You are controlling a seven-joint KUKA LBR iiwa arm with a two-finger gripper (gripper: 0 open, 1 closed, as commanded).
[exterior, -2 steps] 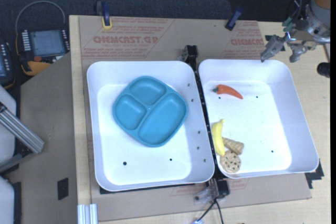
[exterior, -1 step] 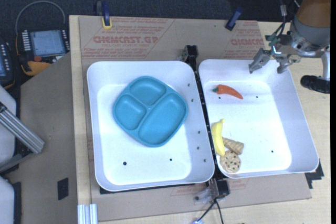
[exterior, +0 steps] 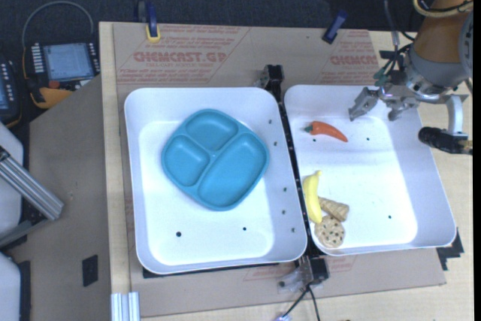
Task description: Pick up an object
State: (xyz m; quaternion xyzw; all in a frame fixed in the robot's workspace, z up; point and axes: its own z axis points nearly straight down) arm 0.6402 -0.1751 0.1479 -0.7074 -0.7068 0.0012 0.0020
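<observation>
Over the far end of the right-hand bin point(exterior: 428, 229), the arm point(exterior: 443, 34) reaches in from the right, its orange band above the wrist, and its jaws point(exterior: 378, 106) hang above the white floor near the bin's back wall. The two fingers stand spread apart, one toward the left and one toward the right, with nothing between them; they grip no object. Just below and to the left of the jaws lies a small red-orange chili pepper point(exterior: 328, 130) with a green stem end, resting on the bin floor, near the jaws but apart from them. Farther toward the near end of the same bin, against its left wall, a yellow banana point(exterior: 311, 195) lies lengthwise. Touching or just beside its lower end sits a tan piece that looks like bread or pastry point(exterior: 334, 208), and directly below that a round brown cookie point(exterior: 330, 234) with dark specks. The left-hand bin point(exterior: 150, 237) holds a blue divided plate point(exterior: 215, 158) with three compartments, lying roughly in the bin's middle and turned at an angle. Both bins sit side by side on a bench point(exterior: 225, 52) covered in brown board with red printing.
</observation>
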